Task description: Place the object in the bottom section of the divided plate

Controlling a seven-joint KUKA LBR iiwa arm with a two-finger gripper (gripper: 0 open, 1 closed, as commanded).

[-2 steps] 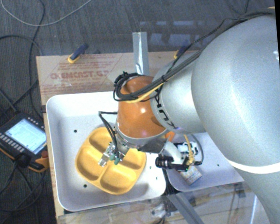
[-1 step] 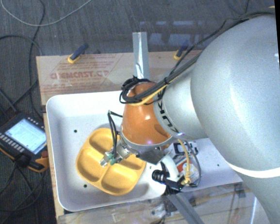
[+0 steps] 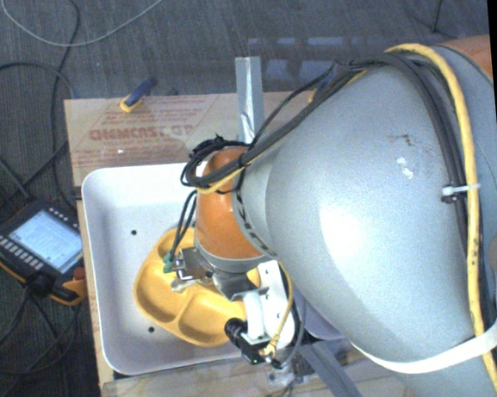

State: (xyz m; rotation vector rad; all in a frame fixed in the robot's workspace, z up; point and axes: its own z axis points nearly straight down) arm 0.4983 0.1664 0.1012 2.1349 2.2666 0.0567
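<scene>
— While the grey arm (image 3: pixel 378 199) is reaching in from the right, where is the gripper (image 3: pixel 205 279) sitting?

— It is hanging over the yellow plate (image 3: pixel 167 300), which is lying in the left white bin (image 3: pixel 114 248).

— Is it gripping the object?

— I cannot tell; the wrist is covering that spot, and the object itself is not something I can pick out.

— Anything beside the bin?

— A handheld controller (image 3: pixel 37 246) is lying on the floor to its left.
</scene>
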